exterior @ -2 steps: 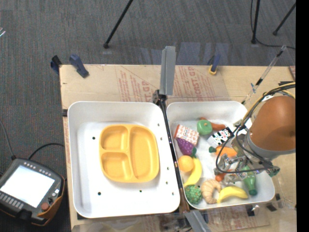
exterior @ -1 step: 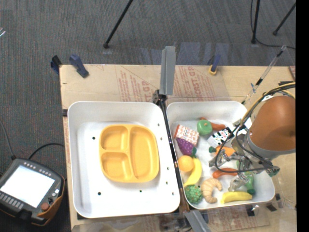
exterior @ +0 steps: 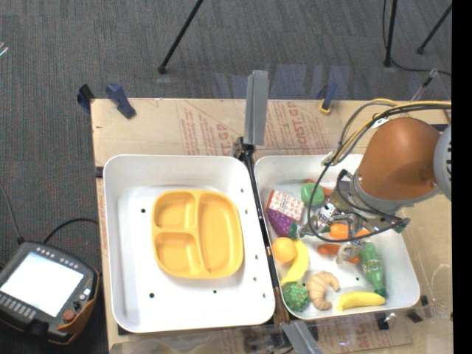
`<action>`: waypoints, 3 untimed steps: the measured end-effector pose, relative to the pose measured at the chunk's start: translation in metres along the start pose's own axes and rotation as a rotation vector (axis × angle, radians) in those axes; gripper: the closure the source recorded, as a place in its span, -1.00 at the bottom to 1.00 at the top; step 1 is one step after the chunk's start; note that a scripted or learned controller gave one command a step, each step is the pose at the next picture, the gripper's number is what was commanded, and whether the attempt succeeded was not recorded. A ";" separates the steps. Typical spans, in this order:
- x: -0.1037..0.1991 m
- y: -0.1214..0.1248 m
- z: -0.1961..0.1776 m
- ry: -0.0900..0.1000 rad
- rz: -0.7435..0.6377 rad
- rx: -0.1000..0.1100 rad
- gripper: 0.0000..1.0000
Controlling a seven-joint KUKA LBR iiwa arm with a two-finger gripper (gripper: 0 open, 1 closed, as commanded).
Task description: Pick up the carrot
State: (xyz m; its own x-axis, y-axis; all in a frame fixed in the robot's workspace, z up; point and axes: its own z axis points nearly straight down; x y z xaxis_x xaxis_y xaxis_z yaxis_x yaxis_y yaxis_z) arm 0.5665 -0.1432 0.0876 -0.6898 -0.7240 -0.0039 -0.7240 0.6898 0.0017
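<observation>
The carrot (exterior: 340, 231) is an orange piece lying in the right bin (exterior: 407, 271), near its middle, partly covered by the gripper. My gripper (exterior: 333, 220) hangs low right over the carrot, under the grey wrist and the orange band (exterior: 397, 161) of the arm that comes in from the right. Cables and the wrist hide much of the gripper, and whether it touches the carrot cannot be told.
Around the carrot lie a red-orange piece (exterior: 330, 250), a green bottle-shaped toy (exterior: 372, 268), a green round fruit (exterior: 311, 194), a red-white carton (exterior: 286, 203), a purple vegetable (exterior: 279, 222), two bananas (exterior: 298, 263), broccoli (exterior: 296, 296) and a croissant (exterior: 322, 288). The left bin (exterior: 125, 271) holds a yellow divided plate (exterior: 198, 233).
</observation>
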 end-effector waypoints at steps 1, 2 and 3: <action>-0.002 0.000 -0.010 -0.004 0.004 0.000 1.00; 0.039 -0.022 -0.130 -0.002 -0.215 0.009 1.00; 0.039 -0.055 -0.320 -0.004 -0.302 0.013 1.00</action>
